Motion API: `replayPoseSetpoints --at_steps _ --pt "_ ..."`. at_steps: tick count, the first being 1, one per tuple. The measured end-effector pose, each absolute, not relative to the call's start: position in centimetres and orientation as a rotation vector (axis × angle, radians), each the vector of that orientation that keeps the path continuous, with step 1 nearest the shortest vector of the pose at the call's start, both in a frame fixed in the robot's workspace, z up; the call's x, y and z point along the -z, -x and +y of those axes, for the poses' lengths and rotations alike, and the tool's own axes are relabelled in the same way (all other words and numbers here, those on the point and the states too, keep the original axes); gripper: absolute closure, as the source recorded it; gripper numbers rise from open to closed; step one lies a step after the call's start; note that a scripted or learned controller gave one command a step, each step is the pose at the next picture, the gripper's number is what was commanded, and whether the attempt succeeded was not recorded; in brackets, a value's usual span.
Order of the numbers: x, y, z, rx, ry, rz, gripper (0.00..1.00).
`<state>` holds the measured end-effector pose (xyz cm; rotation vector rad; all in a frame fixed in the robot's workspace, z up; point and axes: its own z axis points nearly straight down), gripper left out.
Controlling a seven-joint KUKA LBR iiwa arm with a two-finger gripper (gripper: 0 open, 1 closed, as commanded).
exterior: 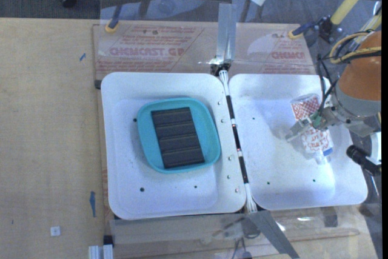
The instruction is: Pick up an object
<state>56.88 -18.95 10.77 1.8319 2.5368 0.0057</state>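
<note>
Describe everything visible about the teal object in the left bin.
The teal tray is a shallow, rounded-rectangle dish that looks like plastic, with a raised rim. A dark grey ribbed rectangular insert, crossed by grooves into about four bands, lies in its middle. It lies flat, turned slightly askew to the bin walls, near the centre of the left bin. It rests on the bin floor, apart from the walls.

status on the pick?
Gripper low in right bin, at the red-and-white packet. Grasp unconfirmed. Teal tray sits in left bin, out of the way.
</note>
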Motion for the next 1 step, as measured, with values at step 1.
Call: replayPoseSetpoints --at_steps 1 --pt "-20.64 -61.20 -12.30 0.000 -1.940 2.469 1.00"
